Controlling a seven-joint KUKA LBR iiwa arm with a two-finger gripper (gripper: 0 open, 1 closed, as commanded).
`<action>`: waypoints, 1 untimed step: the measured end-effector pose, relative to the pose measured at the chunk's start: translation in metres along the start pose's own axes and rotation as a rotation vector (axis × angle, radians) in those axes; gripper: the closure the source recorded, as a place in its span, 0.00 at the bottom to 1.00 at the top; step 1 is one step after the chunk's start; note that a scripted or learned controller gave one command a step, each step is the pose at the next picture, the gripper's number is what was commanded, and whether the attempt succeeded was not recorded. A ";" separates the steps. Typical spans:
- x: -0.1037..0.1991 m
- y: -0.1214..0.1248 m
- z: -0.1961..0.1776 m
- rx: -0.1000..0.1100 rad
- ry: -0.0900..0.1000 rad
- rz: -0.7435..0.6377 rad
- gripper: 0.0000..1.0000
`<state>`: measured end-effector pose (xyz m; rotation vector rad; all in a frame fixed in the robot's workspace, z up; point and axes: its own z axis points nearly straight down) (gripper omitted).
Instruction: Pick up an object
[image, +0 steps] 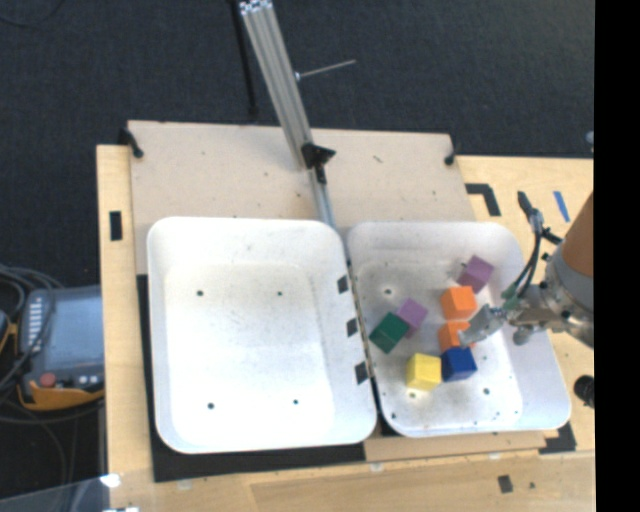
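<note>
A fixed overhead camera looks down at a slant on a pale wooden bench (250, 170) that stands on dark carpet (120, 60). No brand name, label or readable writing can be made out anywhere; the small black and blue marks on the bench top are too small to read. Two shallow white bins sit side by side on the bench. The left bin (180, 250) shows a speckled white floor with a few dark dots. The right bin (420, 240) holds a cluster of small coloured blocks toward its middle: a purple block (477, 271) farthest back, an orange block (459, 300) just in front of it, a smaller purple block (411, 314) to the left, a green block (389, 331) touching that one's lower left side, a yellow block (423, 371) near the front, and a blue block (459, 362) just beside the yellow one. A second orange piece (452, 333) shows between the orange block and the blue block. The grey arm (570, 270) reaches in from the right edge, and its gripper (487, 322) sits low over the right bin, just beside the orange pieces and above the blue block. Whether it grips anything cannot be told at this size. A grey metal rail (285, 90) slants down from the top of the view to the gap between the bins. At the far left, beside the bench, lies a grey handheld control unit (65, 335) with cables.
</note>
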<state>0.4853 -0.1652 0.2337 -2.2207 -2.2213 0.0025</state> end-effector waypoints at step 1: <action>-0.005 0.000 0.043 0.002 0.001 0.001 0.00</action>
